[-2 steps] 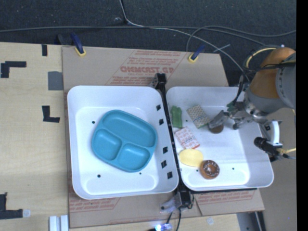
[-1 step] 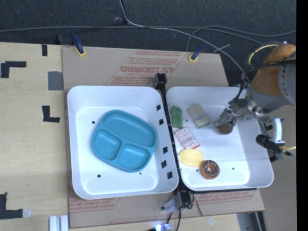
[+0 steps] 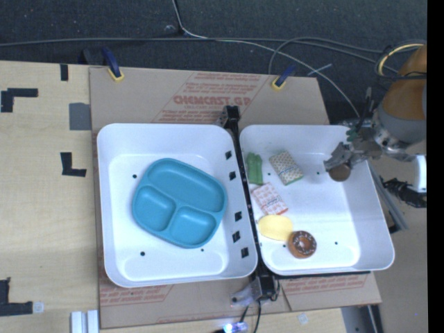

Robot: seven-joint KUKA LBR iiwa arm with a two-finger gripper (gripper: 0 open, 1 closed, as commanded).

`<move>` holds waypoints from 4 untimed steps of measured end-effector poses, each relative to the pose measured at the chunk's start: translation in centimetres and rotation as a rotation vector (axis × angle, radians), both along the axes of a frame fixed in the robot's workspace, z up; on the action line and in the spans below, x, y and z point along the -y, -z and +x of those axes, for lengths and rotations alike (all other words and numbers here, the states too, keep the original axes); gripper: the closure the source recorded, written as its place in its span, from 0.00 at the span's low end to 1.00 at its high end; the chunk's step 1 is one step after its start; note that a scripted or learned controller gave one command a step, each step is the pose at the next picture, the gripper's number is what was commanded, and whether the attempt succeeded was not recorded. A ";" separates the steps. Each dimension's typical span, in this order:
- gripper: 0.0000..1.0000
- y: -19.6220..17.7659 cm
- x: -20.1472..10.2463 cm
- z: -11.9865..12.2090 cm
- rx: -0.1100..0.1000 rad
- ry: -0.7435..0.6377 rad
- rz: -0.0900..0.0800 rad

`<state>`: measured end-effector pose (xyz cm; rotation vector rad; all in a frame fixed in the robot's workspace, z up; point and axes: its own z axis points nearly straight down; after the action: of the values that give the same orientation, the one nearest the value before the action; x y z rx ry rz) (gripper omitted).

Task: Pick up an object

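My gripper (image 3: 340,164) hangs over the upper right part of the right bin (image 3: 361,207), reaching in from the right. A small round brown object (image 3: 339,174) sits right at its tips, and the gripper looks shut on it. Further left on the bin floor lie a green item (image 3: 254,168), a patterned packet (image 3: 286,167) and a red-and-white packet (image 3: 269,200). A yellow piece (image 3: 276,227) and a brown doughnut (image 3: 302,244) lie toward the front.
The left bin (image 3: 118,151) holds a blue divided plate (image 3: 180,202). A black divider (image 3: 239,186) runs between the bins. Cables (image 3: 305,47) trail across the back of the bench, above the cardboard sheet (image 3: 208,96).
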<state>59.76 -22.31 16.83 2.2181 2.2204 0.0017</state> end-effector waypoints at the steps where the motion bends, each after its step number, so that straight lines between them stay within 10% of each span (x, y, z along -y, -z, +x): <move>1: 1.00 -5.3 0.0 0.1 0.001 -0.001 -0.001; 4: 1.00 -4.8 -17.2 3.2 -0.005 -0.005 0.002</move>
<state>62.93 -5.10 21.60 2.2159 2.2302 -0.0012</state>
